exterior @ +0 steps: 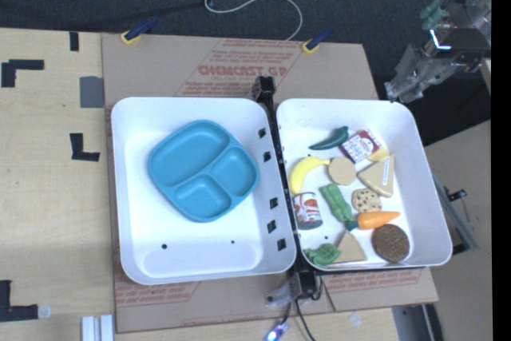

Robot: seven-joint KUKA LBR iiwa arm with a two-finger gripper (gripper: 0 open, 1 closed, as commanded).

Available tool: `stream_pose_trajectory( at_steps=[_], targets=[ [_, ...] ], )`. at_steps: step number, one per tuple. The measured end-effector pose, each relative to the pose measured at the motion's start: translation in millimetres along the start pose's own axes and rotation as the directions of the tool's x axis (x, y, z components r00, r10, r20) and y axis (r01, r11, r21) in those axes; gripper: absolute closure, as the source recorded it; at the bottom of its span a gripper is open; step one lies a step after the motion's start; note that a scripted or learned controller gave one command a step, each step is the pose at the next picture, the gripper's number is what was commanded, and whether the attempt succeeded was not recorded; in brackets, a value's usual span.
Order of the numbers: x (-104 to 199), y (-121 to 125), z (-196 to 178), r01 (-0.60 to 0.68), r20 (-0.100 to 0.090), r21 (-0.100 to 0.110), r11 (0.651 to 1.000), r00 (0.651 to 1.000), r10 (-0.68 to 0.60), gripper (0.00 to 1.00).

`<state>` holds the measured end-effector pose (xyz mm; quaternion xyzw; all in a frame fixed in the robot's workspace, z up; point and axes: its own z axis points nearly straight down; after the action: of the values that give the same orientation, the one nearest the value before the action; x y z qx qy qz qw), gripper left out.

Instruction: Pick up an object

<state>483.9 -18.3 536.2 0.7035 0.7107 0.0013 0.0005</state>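
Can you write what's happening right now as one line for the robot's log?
phase: before pick | tool: above right bin's far right corner, holding nothing seen | right bin: toy food incl. banana, carrot | left bin: blue tray

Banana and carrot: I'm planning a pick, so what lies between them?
In the camera view, the green pickle lies between the banana and the carrot.

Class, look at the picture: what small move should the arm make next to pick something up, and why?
Probably swing left and down toward the right bin. The claw sits off the bin's upper right corner, above none of the food, while the banana and carrot lie loose inside.
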Motion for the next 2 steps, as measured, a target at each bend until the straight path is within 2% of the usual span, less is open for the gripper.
stream_pose_trajectory(
  at_steps=[1,2],
  targets=[
    [82,1,2,0.000,0.000,0.003,1.000,1.000,0.000,1.00],
    [135,1,2,-0.003,0.000,0.003,1.000,1.000,0.003,1.00]
  ],
)
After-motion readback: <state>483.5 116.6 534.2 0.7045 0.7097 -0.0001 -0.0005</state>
